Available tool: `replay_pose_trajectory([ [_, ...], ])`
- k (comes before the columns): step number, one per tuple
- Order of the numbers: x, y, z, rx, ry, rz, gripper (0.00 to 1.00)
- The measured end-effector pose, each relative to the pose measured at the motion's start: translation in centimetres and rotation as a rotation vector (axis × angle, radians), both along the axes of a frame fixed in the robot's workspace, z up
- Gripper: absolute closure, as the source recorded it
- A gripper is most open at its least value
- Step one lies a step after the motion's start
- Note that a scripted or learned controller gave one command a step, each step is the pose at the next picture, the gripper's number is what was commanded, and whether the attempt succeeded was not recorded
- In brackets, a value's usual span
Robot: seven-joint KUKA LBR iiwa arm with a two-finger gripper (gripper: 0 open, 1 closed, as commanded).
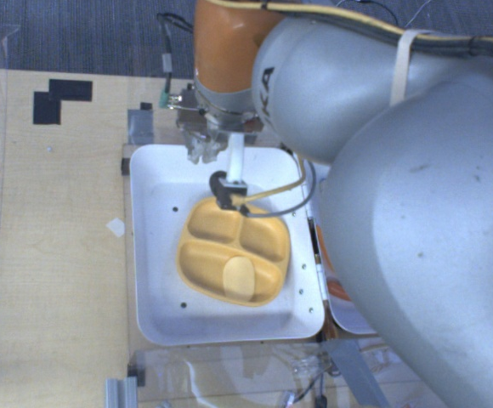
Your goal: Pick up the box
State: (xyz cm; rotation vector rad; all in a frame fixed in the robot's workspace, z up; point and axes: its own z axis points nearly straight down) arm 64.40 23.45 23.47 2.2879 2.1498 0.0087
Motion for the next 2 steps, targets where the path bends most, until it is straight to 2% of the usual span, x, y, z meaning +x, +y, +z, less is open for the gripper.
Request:
replay_pose_trajectory([
  [1, -2.1, -0.1, -1.5, -0.002, 0.003, 0.081, 1.0],
  [2, -1.9, -0.1, -0.3, 0.0, -0.001, 0.082, 1.0],
])
